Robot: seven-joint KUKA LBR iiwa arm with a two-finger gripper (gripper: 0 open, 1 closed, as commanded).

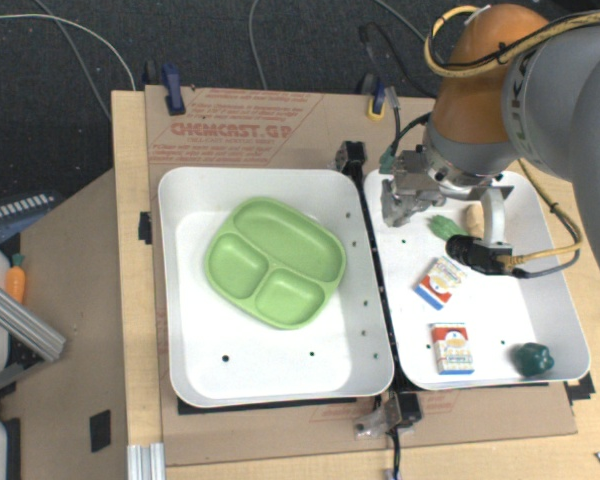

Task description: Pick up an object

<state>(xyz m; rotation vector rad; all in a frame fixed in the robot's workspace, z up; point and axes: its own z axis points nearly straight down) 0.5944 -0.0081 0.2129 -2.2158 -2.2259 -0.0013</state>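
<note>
My gripper (408, 206) hangs over the far left part of the right bin (560, 313), under the grey wrist and orange band. Just right of it lies a small green object (443, 228), and a tan piece (473, 215) peeks out behind the arm. Nearer the front lie a small red, white and blue box (438, 280), a second red and white box (451, 348) and a dark teal lump (532, 358) in the front right corner. Nothing shows between the fingers.
The left bin (185, 298) holds a light green divided plate (275, 261). A black cable connector (480, 253) dangles from the arm over the right bin. Cardboard covers the bench, with clamps at the back edge.
</note>
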